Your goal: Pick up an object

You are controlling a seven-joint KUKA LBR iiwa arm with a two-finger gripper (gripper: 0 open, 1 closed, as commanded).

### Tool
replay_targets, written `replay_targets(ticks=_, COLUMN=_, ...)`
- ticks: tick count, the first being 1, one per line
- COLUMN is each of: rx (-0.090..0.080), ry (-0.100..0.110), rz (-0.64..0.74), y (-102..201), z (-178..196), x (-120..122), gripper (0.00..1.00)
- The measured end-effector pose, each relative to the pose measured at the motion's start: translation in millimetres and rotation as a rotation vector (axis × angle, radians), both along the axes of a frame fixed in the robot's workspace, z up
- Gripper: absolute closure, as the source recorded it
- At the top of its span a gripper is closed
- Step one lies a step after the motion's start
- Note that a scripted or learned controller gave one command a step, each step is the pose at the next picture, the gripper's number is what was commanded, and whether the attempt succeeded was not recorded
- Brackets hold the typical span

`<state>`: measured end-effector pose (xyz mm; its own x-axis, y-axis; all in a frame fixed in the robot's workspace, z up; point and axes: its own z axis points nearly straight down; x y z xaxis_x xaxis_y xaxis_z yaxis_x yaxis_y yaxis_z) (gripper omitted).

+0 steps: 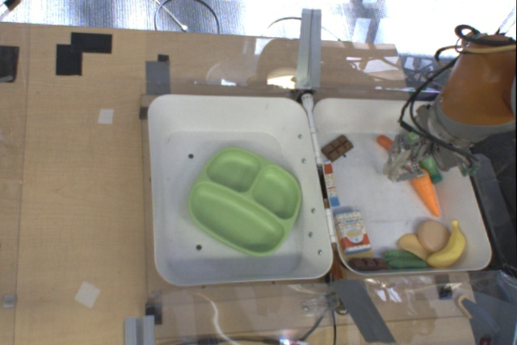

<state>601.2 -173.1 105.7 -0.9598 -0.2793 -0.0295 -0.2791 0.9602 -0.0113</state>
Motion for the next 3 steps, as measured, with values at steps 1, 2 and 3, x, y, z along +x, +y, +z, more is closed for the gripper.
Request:
replay_targets(ticks=1, rx=0.006, ry=0.017, rz=-0.101, y=54, z=44, x=32, gripper=1.00)
replay_targets(ticks=2, rx=-0.002, ry=0.020, rz=0.110, y=-10, z=64, x=13, gripper=1.00)
replay_targets(ticks=3, rx=0.003, ry=0.012, rz=0.090, y=73, z=134, x=72, gripper=1.00)
